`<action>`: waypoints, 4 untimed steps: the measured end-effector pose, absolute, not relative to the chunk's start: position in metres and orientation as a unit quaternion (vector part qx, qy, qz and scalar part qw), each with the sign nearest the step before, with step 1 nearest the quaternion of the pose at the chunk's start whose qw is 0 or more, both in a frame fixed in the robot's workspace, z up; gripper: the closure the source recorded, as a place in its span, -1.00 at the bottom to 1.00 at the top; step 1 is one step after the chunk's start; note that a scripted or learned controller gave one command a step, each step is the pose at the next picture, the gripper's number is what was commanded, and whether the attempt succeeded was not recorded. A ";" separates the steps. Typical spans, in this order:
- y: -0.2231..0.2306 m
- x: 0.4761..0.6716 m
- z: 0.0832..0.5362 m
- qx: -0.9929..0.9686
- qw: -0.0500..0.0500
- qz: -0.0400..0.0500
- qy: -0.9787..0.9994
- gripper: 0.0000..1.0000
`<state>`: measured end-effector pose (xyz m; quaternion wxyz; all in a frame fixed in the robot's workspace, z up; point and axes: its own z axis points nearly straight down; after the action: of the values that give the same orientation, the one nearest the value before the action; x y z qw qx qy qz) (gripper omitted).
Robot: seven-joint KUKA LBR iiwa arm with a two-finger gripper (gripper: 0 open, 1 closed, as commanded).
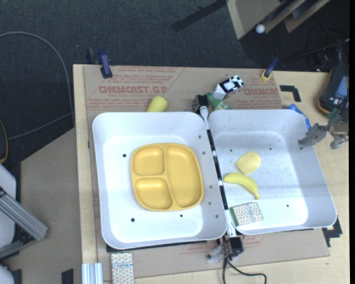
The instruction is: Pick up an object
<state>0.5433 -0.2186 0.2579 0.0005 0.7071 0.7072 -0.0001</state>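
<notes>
End effector (323, 137) open, empty, above right bin (310, 166).

A dark grey carpeted floor (50, 33) surrounds the bench, whose top is brown cardboard (183, 83) printed with red lettering. A grey cable (52, 52) loops across the carpet at left. Wooden furniture (277, 16) stands at top right.

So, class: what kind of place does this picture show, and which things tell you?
Probably a robotics lab test bench: two white bins fixed to a board held by a clamp, a gripper over the right bin, and toy props like a banana.
</notes>
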 end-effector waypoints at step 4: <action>-0.135 0.619 0.107 0.706 -0.001 0.000 0.708 -1.00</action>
<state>0.6186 -0.1350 0.1065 -0.0010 0.7063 0.7079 0.0001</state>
